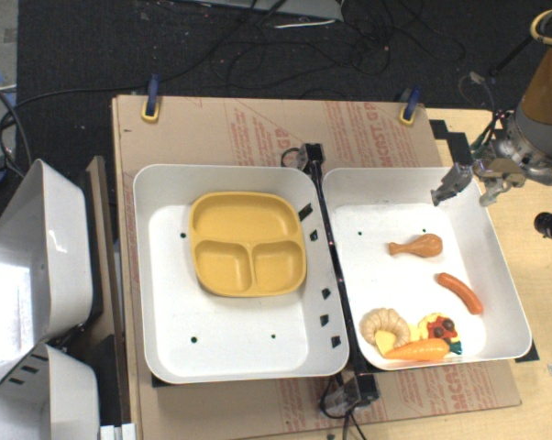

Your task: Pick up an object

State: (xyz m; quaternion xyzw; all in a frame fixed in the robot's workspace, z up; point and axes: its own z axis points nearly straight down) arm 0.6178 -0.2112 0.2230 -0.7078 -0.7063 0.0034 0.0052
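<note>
In the right bin (386, 218) lie a brown drumstick (417, 246), an orange-red sausage (459, 292), a coiled beige pastry (384, 324), a carrot (417, 350) and a yellow pizza slice (440, 328). My gripper (466, 187) hovers over the bin's far right corner, above and to the right of the drumstick. Its two fingers (447, 189) are spread apart with nothing between them.
The left bin (166, 337) holds a yellow divided plate (248, 244). Black clips run along the divider between the bins (324, 246). Yellow clamps (150, 108) (409, 110) hold the cardboard base at the back. White tubs (33, 255) stand off the left side.
</note>
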